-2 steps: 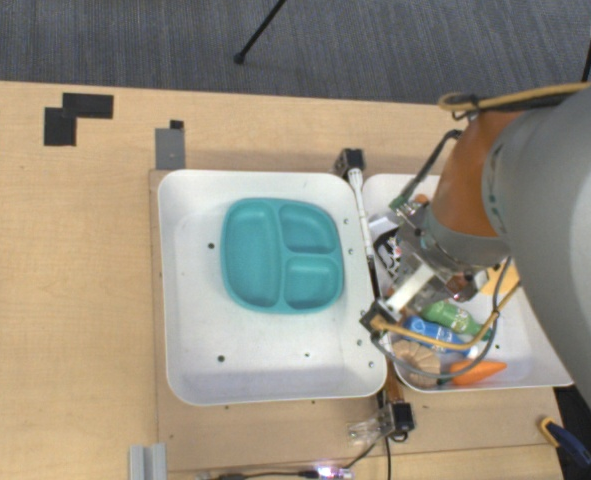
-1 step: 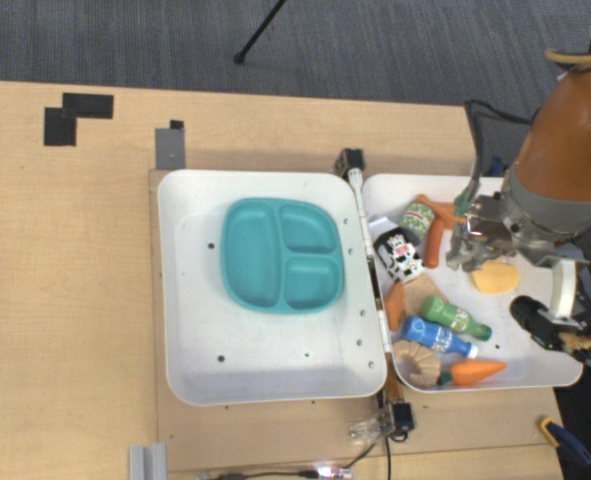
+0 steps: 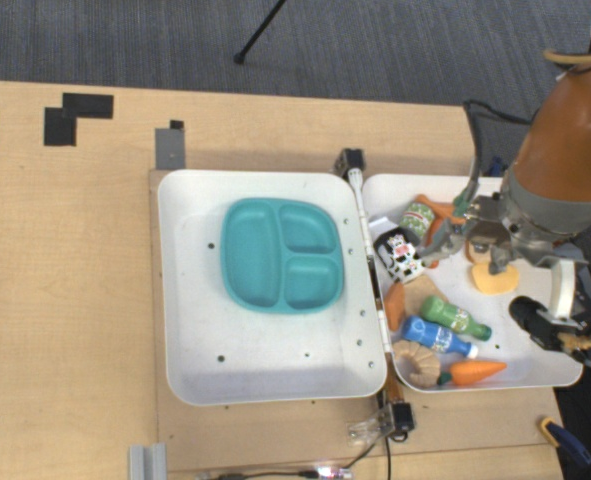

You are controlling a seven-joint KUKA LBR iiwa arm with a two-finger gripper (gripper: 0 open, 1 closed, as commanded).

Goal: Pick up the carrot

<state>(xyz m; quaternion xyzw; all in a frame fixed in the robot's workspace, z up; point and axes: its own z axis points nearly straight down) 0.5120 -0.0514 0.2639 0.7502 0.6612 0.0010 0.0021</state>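
Claw (image 3: 447, 240) sits low over the right bin (image 3: 535, 373), in its upper half, arm (image 3: 573, 138) reaching in from the right. Whether it is spread or pressed together: cannot tell at this resolution. Nothing visibly pinched.

Carrot (image 3: 478, 371) lies well below the claw, against the bin's near wall, flat, tip pointing right. Not in contact with the claw.

Clutter between claw and carrot: green bottle (image 3: 455, 318), blue bottle (image 3: 436, 337) just beside the carrot's stub end, yellow round piece (image 3: 495, 280) right of the claw. Black-and-white toy (image 3: 400, 256) immediately left of the claw.

Risks, as judged:
- Descent here would catch a neighbouring toy instead; claw is off target.
- Carrot hugs the wall; one finger may strike the rim.
- Blue bottle may crowd the grasp or get nudged.

Teal plate (image 3: 280, 255) in left bin, well left, irrelevant.
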